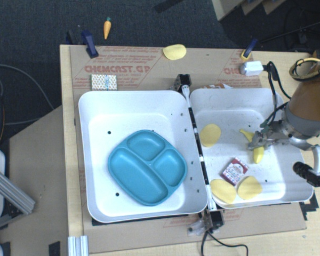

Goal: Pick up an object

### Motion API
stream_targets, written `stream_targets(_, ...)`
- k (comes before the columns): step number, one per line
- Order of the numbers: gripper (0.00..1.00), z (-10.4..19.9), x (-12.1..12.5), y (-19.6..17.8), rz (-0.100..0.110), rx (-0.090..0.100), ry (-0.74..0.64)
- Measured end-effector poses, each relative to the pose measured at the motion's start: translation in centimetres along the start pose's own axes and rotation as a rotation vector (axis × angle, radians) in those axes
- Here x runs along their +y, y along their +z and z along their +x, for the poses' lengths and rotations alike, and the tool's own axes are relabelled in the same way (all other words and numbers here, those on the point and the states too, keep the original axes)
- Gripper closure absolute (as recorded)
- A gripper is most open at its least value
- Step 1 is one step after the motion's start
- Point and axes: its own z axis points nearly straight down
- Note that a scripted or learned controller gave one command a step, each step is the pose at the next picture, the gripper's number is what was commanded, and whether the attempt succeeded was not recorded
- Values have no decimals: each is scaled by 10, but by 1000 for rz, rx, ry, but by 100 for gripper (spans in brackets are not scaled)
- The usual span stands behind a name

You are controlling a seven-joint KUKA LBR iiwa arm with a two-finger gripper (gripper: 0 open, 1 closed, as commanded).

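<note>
2 yellow chips (236,190) near gripper (257,142) over yellow piece (258,154).

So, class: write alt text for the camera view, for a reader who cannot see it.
A grey arm's gripper reaches from the right into the right bin, right by a small yellow piece. That bin also holds yellow discs and a red packet; the left bin holds a blue tray.

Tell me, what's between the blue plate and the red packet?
In the camera view, the bins' touching white walls lie between the blue plate and the red packet.
</note>
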Motion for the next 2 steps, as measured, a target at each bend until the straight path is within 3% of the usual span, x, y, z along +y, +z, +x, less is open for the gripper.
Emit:
stream_targets(1,100,59,37,-59,-3,1,-5)
stream_targets(2,100,129,10,-90,1,2,-5)
